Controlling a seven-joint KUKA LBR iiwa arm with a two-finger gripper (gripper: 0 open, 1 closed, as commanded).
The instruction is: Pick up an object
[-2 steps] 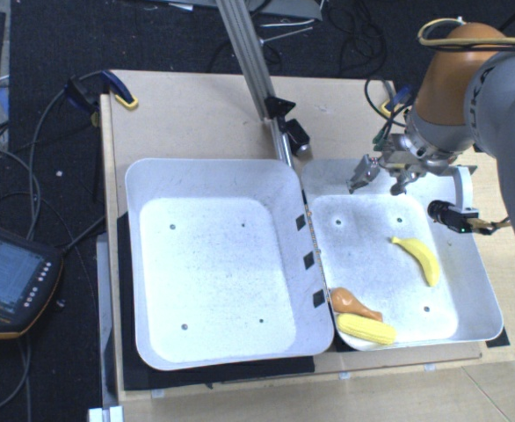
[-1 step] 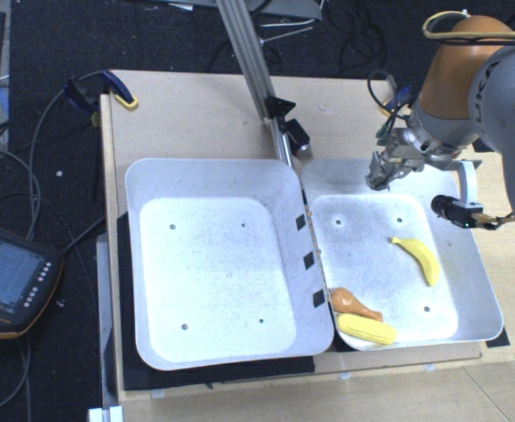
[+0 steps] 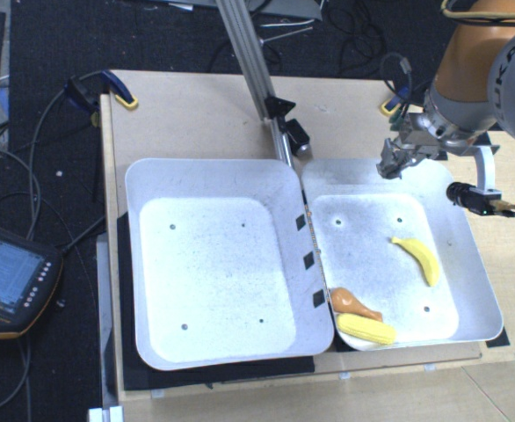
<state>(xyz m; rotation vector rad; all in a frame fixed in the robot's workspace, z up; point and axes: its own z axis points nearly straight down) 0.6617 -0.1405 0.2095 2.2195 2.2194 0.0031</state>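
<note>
My tool [image 3: 391, 167] hangs over the right bin's [image 3: 468, 262] far rim; grip state: cannot tell, nothing seen held. Banana [image 3: 418, 258] lies mid-bin, nearer the camera than the tool, long axis diagonal. Corn cob [image 3: 366, 329] at the near edge.

Even, fairly bright overhead light falls on the pale tan wooden table [image 3: 196, 121]; shadows are soft and short. The two shallow white plastic bins [image 3: 213, 262] look slightly washed out, their speckled floors faintly grainy, with a mild sheen on the rims. The dark carpeted floor [image 3: 38, 60] at the left and far side stays dim, swallowing detail. The picture is soft overall and coarse in resolution; the orange-banded grey arm [image 3: 477, 60] at the right looks slightly blurred.
</note>
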